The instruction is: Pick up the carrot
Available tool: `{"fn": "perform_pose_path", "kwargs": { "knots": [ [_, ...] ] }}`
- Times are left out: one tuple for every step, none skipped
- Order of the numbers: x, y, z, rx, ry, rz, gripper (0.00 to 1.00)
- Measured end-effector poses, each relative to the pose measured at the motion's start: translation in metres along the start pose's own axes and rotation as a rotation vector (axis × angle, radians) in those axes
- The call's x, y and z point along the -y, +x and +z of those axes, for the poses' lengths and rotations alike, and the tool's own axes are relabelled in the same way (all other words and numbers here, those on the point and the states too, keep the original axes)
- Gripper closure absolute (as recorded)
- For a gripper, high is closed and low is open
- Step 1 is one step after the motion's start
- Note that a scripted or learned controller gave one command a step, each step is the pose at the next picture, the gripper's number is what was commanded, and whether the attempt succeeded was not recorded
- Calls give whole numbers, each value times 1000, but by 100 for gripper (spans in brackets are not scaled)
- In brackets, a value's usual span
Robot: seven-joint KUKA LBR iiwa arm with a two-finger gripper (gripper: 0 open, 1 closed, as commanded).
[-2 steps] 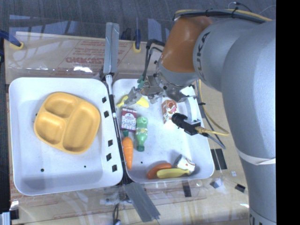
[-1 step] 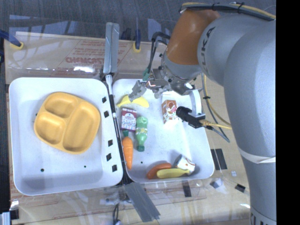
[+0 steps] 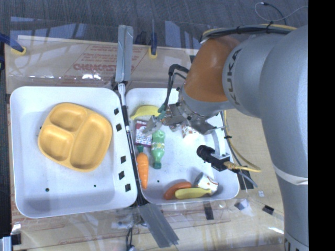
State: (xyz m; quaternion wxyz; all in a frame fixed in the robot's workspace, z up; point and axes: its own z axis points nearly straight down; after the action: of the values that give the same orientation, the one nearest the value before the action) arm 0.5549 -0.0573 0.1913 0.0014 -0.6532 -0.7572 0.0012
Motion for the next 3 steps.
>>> {"fn": "perform_pose_path", "kwargs": {
  "knots": [
    [26,-91,91,1,-3,122,0],
    [50,-96,31,0,-2,253,0],
    [81,-11,0,-1,0,212,0]
  ]
}}
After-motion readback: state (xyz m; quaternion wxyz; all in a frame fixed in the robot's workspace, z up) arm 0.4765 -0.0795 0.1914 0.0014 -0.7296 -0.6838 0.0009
